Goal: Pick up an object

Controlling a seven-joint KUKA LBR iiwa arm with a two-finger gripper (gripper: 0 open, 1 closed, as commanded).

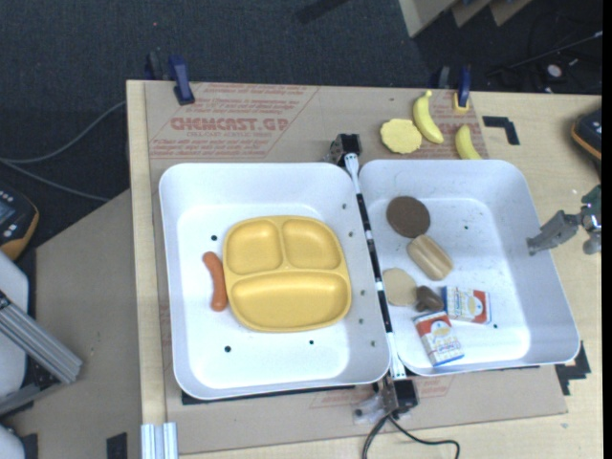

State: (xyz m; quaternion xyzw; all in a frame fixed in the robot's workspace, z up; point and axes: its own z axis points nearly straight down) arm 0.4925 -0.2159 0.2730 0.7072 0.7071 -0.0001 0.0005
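At the right bin's [535, 256] outer rim we see the gripper [559, 229], arm cut off by the edge — empty, grip unclear; objects — brown disc [408, 216], cartons [439, 338] — lie inside, apart.

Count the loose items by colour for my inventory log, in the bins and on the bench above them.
Yellow: 4, the tray, two bananas and a chip
Orange: 1, the sausage
Brown or tan: 4, a disc, a bun, a wedge and a small lump
Red and white: 2, the packets
Total: 11
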